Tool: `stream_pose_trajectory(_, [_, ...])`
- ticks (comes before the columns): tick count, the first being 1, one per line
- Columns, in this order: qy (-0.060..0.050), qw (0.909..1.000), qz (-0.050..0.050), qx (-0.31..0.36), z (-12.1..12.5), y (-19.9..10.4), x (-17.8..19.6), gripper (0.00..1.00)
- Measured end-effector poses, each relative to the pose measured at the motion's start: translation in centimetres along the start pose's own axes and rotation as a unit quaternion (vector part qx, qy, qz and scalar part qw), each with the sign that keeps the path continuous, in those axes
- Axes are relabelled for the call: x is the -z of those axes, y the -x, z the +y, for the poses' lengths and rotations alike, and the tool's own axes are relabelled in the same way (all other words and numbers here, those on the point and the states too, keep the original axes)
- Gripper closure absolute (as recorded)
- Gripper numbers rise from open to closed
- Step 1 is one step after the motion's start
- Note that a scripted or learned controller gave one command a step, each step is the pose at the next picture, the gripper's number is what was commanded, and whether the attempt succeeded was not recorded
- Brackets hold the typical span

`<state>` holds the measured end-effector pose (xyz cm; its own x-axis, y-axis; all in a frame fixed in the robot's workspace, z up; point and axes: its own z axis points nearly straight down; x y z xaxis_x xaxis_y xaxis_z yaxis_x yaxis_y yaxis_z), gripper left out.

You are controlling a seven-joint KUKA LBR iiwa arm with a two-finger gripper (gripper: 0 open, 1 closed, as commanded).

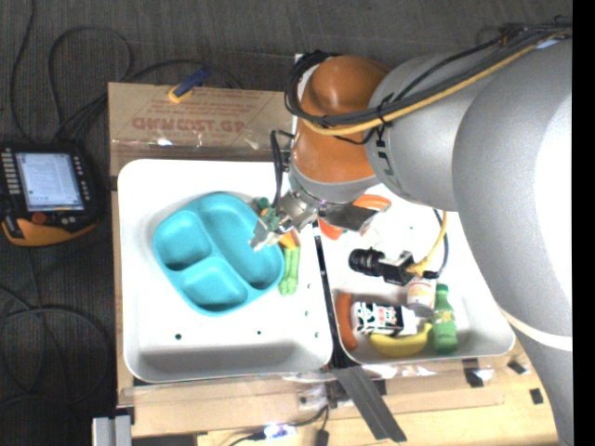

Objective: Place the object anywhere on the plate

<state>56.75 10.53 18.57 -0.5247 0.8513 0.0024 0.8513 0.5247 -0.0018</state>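
A light blue plate [216, 249] with three sections lies in the left bin [149, 333]. My gripper [269, 229] hangs over the plate's right rim, under the orange band of the arm. A long green vegetable-like object [290, 271] lies just right of the plate, against the bin's right wall. A small orange piece [293, 241] shows right beside the gripper's tip, and a bit of green [264, 208] sits at its upper side. Whether either piece is in the gripper's grasp is hidden.
The right bin [493, 342] holds a banana [398, 345], a green bottle [444, 323], a black-and-white carton [376, 318], a small pale bottle [420, 293] and an orange item [374, 202] under the arm. A cardboard sheet [186, 124] lies behind the left bin, with a teach pendant [45, 189] at far left.
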Motion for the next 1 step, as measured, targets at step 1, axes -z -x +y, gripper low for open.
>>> stream_pose_trajectory(1, [0.0,1.0,0.0,0.0,0.0,0.0,0.0,0.0])
